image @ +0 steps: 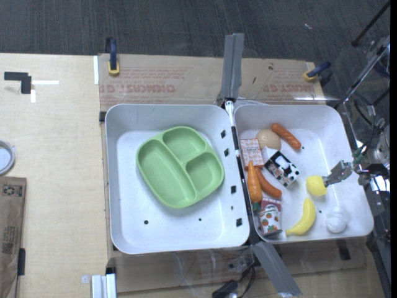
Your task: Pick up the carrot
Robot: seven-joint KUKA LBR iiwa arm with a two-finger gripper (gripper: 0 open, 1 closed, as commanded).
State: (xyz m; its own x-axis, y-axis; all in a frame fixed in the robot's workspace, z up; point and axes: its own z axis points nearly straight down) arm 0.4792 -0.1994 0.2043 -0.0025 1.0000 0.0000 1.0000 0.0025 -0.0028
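The carrot [253,182] is a tapered orange piece lying lengthwise at the left side of the right bin [335,120], close to the wall between the bins. An orange sausage [270,187] lies right beside it. My gripper [339,172] hangs low over the right side of the same bin, just right of a yellow lemon [316,185] and well apart from the carrot. Nothing shows in its grasp.
The right bin also holds a second sausage [286,136], a beige round item [268,138], a pink packet [250,149], a black-and-white box [280,167], a small can [269,219], a banana [302,218] and a white ball [335,221]. A green divided plate [180,165] lies in the left bin [124,216].
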